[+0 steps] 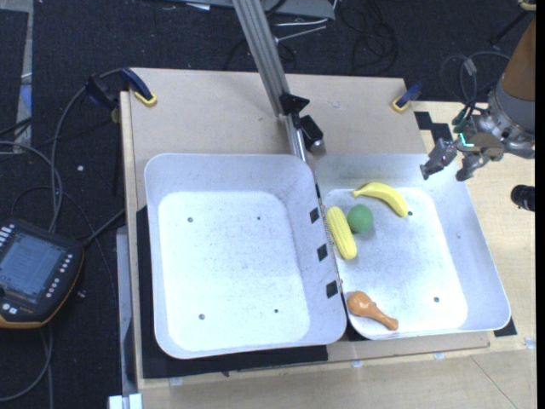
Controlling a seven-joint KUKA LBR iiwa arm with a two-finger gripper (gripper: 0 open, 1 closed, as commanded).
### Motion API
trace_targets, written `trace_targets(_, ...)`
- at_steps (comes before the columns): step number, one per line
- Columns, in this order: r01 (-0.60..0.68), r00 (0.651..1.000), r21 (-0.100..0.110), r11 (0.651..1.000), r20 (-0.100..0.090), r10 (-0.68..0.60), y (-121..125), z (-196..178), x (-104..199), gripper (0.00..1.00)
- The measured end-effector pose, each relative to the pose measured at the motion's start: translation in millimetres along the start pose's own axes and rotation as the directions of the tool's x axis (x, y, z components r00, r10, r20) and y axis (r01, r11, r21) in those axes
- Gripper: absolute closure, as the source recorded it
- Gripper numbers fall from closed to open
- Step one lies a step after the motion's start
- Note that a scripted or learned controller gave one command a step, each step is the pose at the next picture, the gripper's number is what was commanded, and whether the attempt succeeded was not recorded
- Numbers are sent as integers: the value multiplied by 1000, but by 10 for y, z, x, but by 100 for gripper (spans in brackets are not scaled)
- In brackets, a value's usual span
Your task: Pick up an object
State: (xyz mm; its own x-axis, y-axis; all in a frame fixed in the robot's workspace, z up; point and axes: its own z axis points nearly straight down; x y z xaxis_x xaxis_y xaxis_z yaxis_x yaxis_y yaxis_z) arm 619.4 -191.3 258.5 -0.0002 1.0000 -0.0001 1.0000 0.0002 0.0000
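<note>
Two white bins sit side by side on a tan bench. The right bin has four toys in it. A banana lies near the back of this bin. It is bright yellow and curved, with a dark tip at its right end. Just in front of it and a bit to the left is a green ball, round and dark green. The ball touches a corn cob, or sits just beside it. The corn is yellow and long, and it lies along the left wall of the bin, pointing from back to front. Well apart from these, near the front edge of the bin, lies an orange toy. It is fat and round at its left end and thin at its right end, a bit like a small gourd or a carrot. The left bin has a speckled white floor with a few small dark dots. The arm comes in from the right. Its gripper hangs over the back right corner of the right bin, well apart from all the toys. Its two dark fingers point down and to the left with a gap between them, and nothing is held in that gap. A slanted metal pole stands behind the bins. A black hand controller with a screen lies on the floor to the left of the bench.
</note>
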Motion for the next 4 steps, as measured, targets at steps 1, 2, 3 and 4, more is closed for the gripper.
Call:
trace_targets(1, 0, 1000, 0, 1000, 0, 0, 0, 0, 0, 0)
trace_targets(2, 1, 1000, 5, 1000, -1, -1, 35, 610, 55, 0)
trace_targets(3, 0, 1000, 4, 1000, -1, 0, 98, 1149, -13, 0)
trace_targets(4, 0, 1000, 4, 1000, -1, 0, 87, 1659, -7, 0)
